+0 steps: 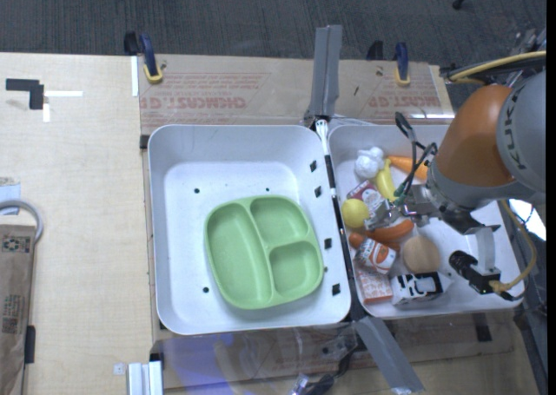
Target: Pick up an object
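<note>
the gripper [407, 202] dips into the right bin [486, 302], low over the yellow lemon [354, 212] and carrot [401, 162]; its grip can't be told, a grasp seemingly being lined up.

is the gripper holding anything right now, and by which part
Cannot be told. The gripper sits low among the toys in the right bin, above the orange piece.

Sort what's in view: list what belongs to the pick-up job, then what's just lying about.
Job: gripper; right bin with yellow lemon, banana, carrot, tan ball.
Lying about: left bin, green divided plate, brown paper bag, clamps.
</note>
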Robot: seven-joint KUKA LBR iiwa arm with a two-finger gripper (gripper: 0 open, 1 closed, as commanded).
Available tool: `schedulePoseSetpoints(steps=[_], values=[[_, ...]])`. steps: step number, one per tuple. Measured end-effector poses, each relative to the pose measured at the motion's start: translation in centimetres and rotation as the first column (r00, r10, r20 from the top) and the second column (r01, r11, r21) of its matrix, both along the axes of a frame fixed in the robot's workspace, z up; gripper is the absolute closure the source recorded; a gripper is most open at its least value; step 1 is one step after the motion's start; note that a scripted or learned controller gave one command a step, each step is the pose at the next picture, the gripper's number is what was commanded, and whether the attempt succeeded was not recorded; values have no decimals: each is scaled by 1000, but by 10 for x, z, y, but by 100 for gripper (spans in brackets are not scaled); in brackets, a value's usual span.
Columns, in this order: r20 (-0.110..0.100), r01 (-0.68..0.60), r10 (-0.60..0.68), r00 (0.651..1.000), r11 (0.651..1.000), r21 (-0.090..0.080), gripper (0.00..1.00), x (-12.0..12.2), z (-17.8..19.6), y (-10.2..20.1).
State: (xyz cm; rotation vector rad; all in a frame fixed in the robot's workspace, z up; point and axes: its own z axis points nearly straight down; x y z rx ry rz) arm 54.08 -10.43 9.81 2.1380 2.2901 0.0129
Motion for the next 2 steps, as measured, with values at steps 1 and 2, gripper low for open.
schedulePoseSetpoints(steps=[1,2], values=[[-2,4,-4,1000,1000,-1,100,-1,8,-1],[-14,197,-197,980,980,-2,100,3,93,49]])
